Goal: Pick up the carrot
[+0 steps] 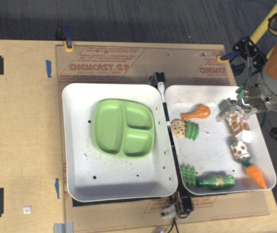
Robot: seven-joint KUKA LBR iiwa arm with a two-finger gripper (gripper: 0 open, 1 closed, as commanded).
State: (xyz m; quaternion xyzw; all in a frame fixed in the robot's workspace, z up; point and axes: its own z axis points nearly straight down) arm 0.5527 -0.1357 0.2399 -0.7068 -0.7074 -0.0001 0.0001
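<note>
While the grey arm with its orange band reaches in from the right edge, its claw [235, 106] hangs over the upper right part of the right-hand shallow white bin [206, 93], just above a small brown-and-white packet [236, 124]; whether the claw is open or closed cannot be told, and nothing can be seen between its tips. The orange carrot with a green stem end [256, 174] lies in the lower right corner of that same bin, tilted, close to the rim and well apart from the claw. Just up and left of the carrot lies a small white-and-red printed can [240, 150]. Left of the carrot, along the near wall, a green bottle with a yellow label [216, 181] lies on its side, with a ridged green piece [188, 174] at its left end. Farther up and left of the carrot are an orange drumstick-shaped toy [197, 113], a tan speckled round piece [178, 128] and a second ridged green piece [192, 130]. The left-hand shallow white bin [77, 144] holds a light green divided plate [124, 127]. Both bins rest on the bench [22, 130].
</note>
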